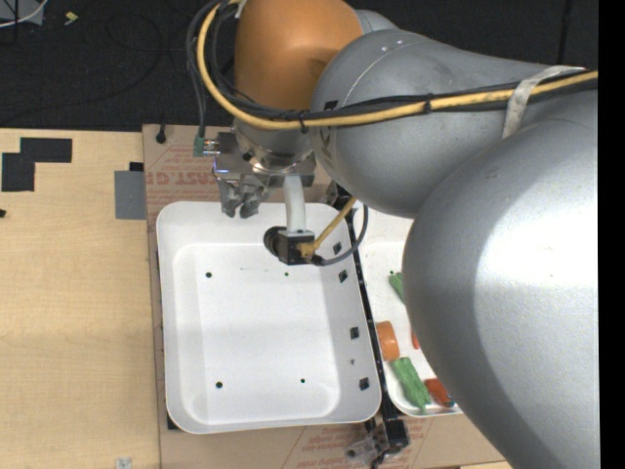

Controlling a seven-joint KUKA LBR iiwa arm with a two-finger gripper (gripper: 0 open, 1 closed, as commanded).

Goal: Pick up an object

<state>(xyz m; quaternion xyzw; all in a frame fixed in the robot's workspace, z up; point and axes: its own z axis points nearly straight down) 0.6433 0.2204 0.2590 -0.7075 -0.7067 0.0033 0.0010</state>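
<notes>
**Ana:** Where is our pincer [242, 199] right now?

**Ben:** It hangs over the far rim of the left bin [186, 360], near the back corner. We cannot tell if it is open or closed from up here. We see no thing in its grip.

**Ana:** So where are the things we can pick up?

**Ben:** They lie in the right bin [384, 309], well apart from the pincer. We see 1 small green thing [396, 284], 1 orange thing [389, 340] below it, then 1 long green thing [411, 382] with 1 red thing [437, 393] just beside it. The big grey arm [508, 262] covers the rest of that bin.

**Ana:** How does the arm stand?

**Ben:** It reaches in from the right, right across the right bin. The orange band [288, 37] sits at the top. The wrist points down at the back edge of the left bin.

**Ana:** What do we do to get this step right?

**Ben:** We think the pincer has to go over to the right bin first. We choose just 1 thing, maybe the long green thing. We stop right above its middle and open wide. Then we come straight down and close across its thin side. The things lie close to the bin wall, so we keep off that wall. Then we lift slowly.
</notes>
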